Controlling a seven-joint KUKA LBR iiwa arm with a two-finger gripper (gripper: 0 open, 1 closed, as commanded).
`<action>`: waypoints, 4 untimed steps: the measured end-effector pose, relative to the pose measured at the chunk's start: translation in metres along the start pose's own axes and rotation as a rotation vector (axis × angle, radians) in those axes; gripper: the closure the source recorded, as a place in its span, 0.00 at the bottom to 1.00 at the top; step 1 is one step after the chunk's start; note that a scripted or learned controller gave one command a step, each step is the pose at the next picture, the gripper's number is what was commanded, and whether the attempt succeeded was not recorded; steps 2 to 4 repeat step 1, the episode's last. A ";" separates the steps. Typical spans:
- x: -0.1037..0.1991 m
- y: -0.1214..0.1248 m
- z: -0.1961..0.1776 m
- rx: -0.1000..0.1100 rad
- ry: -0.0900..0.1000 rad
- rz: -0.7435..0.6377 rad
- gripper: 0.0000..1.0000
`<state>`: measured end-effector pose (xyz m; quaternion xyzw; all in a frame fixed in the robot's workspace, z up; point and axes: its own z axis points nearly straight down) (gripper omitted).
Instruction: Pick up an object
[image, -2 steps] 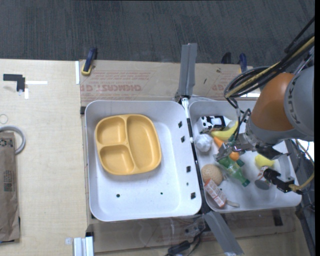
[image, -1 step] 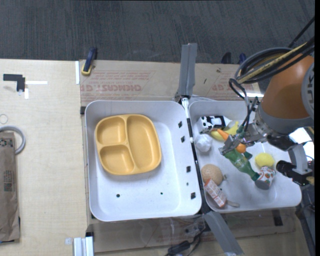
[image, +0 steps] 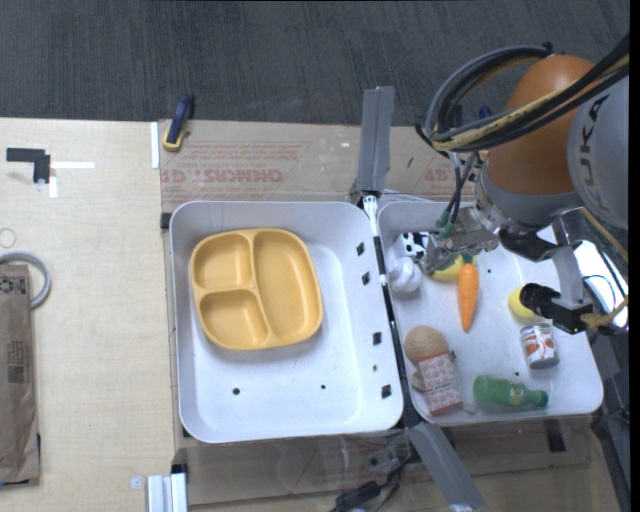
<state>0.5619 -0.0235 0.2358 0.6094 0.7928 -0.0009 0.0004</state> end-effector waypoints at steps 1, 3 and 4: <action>-0.048 -0.049 -0.013 0.001 0.001 -0.269 1.00; -0.048 -0.049 -0.013 0.001 0.001 -0.269 1.00; -0.048 -0.049 -0.013 0.001 0.001 -0.269 1.00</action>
